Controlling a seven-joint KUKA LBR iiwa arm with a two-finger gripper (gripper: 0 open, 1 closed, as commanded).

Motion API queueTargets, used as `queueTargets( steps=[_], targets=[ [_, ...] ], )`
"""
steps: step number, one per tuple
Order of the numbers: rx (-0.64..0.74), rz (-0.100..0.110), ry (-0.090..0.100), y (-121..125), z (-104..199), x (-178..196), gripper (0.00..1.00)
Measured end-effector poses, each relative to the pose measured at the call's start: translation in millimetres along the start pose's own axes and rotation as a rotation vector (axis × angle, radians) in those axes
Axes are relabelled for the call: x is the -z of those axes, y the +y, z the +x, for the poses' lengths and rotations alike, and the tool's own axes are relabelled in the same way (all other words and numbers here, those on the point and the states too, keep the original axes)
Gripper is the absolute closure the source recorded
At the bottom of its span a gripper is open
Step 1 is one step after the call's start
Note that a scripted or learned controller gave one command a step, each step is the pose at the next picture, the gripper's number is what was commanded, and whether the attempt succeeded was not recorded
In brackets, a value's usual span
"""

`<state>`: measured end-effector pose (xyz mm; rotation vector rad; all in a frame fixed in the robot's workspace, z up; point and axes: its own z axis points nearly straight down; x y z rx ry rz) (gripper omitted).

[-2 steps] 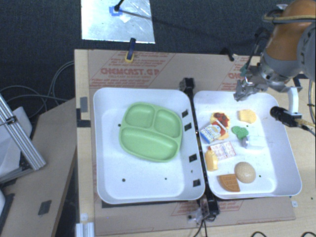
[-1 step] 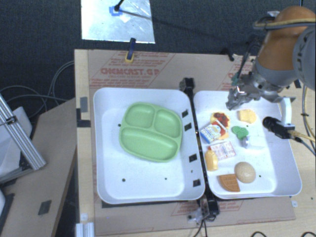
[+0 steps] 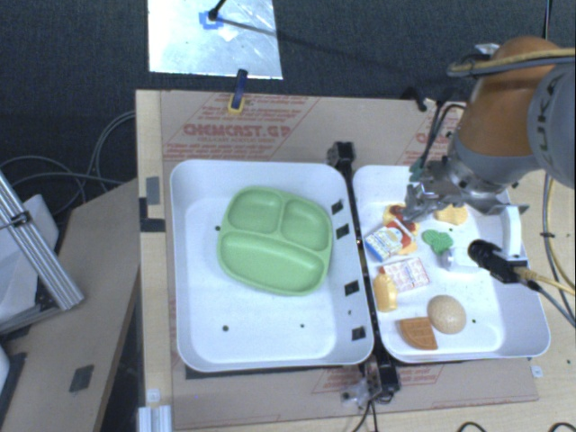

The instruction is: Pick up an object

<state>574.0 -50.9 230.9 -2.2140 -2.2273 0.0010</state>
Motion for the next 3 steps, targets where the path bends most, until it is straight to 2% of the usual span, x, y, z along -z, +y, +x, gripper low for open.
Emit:
queueTargets(
  steps=[1,3],
  targets=[
    [0.000,0.000,0.000,-27.9,26.9,-2.6,1.00],
    [-0.003,-0.004,0.000,-19.7,30.3,3.5,1.00]
  ],
)
